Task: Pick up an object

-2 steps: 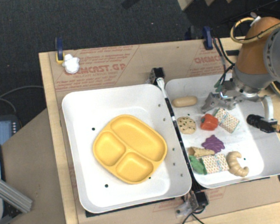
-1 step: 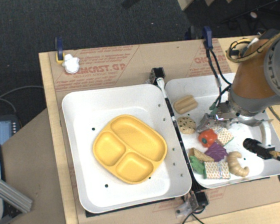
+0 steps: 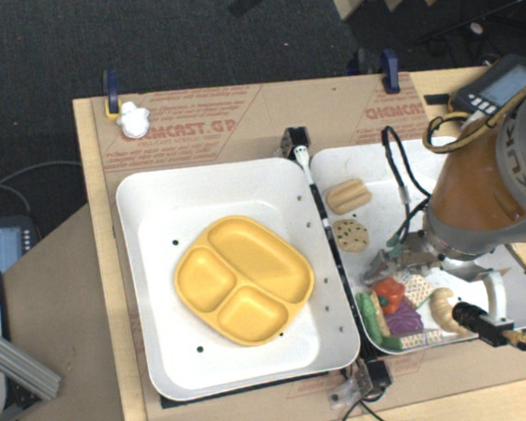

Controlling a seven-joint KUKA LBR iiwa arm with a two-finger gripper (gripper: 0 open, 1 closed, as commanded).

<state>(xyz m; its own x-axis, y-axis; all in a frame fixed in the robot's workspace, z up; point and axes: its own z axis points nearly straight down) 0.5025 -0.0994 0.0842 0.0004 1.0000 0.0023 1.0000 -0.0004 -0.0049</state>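
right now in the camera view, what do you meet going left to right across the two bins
left bin → yellow plate → cookie → purple toy → arm

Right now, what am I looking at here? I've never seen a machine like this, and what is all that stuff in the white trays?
You are looking down from a camera fixed above a bench. The big grey and orange shape is a robot arm reaching in from the right. Its gripper hangs over the right bin, above a pile of toy food: a bread roll, a cookie, a red piece and a purple piece. The left bin holds a yellow divided plate. I see nothing held between its fingers.
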